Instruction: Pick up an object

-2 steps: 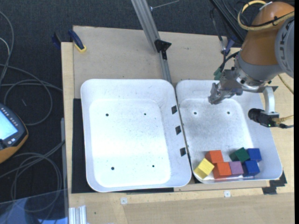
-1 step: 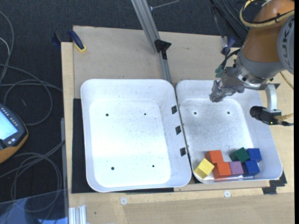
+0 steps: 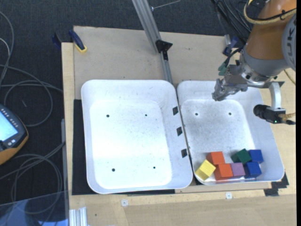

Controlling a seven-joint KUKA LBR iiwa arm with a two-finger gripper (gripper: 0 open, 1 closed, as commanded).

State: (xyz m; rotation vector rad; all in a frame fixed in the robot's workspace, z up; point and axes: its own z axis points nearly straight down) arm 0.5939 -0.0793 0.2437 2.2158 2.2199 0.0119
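**A:** Camera view. Where was the pincer (image 3: pixel 220 96)?

**B:** Over the far end of the right bin (image 3: pixel 263 126), tip pointing down near the back wall. KUKA arm (image 3: pixel 268 32) came in from the right, orange band above the wrist. Nothing visible between the fingers. Whether they were open or shut, I couldn't tell: the tip was a dark blur at that angle.

**A:** And the targets?

**B:** All bunched at the near end of the same bin, well apart from the pincer. Yellow block (image 3: pixel 205 169) leftmost and tilted against the corner, orange block (image 3: pixel 217 157) behind it, second orange block (image 3: pixel 224 171) in front, purple block (image 3: pixel 238 169), green block (image 3: pixel 242 155), two blue blocks (image 3: pixel 255 155) stacked close at the right. They touched or nearly touched one another.

**A:** Why clumped there?

**B:** My guess: the bin floor sloped or they slid toward the near wall. Tight packing would make a clean two-finger grasp awkward; the yellow one on the edge looked easiest.

**A:** Left bin (image 3: pixel 89 126)?

**B:** Just white floor with a few dark dots. Both sat side by side on the counter (image 3: pixel 117 51).

**A:** Anything unclear?

**B:** Arm cut off at the frame's top right. Lower blue block partly hidden behind the bin's rim. The small black device (image 3: pixel 265 111) beside the wrist, couldn't identify.
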